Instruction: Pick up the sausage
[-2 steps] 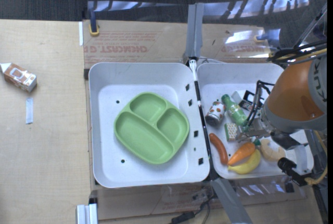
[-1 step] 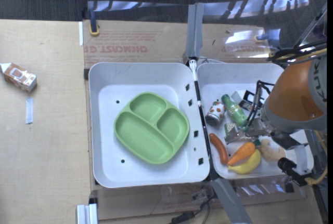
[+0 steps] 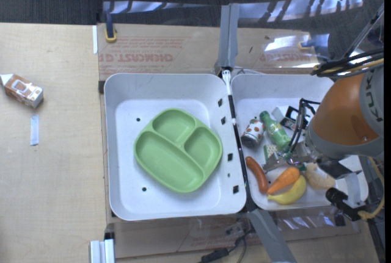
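Sausage point(image 3: 258, 174) in right bin point(image 3: 269, 86), hard against its left wall, carrot point(image 3: 285, 180) and banana point(image 3: 292, 193) crowding alongside. Arm point(image 3: 345, 118) overhead. Left bin point(image 3: 116, 152): green plate point(image 3: 177, 150), open margins.

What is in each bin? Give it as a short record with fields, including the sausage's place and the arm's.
left bin: green divided plate
right bin: sausage, carrot, banana, green bottle, small can
sausage place: at the right bin's near left edge, beside the carrot
arm: over the right bin's right side
bench: small carton at far left
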